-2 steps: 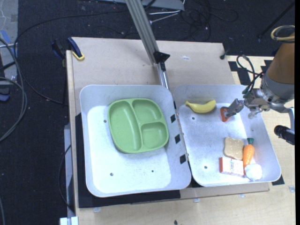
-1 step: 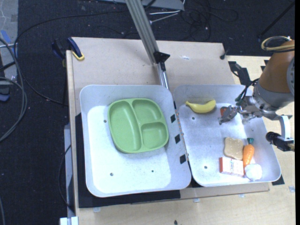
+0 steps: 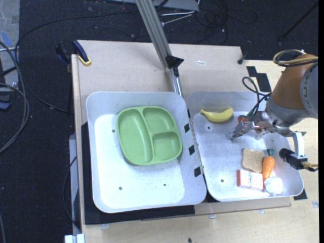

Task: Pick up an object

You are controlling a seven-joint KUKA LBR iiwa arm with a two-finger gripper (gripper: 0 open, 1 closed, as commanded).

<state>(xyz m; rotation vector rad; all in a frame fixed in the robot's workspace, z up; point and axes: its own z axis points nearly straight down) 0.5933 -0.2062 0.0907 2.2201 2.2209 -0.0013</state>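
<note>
My gripper [image 3: 239, 127] hangs low over the middle of the right bin [image 3: 217, 156], open, with nothing between its fingers. A yellow banana [image 3: 217, 115] lies just up and left of it, near the bin's back wall. Toward the front right of the gripper lie a slice of toast [image 3: 251, 160], an orange carrot [image 3: 268, 166], a pink and white box [image 3: 250, 179] and a white ball [image 3: 274, 186]. None of them touches the gripper.
The left bin [image 3: 136, 181] holds a green divided plate [image 3: 150, 135]. The grey arm with its orange band [image 3: 291, 87] reaches in from the right over the right bin's far corner. A slanted metal pole [image 3: 154, 27] stands behind the bins.
</note>
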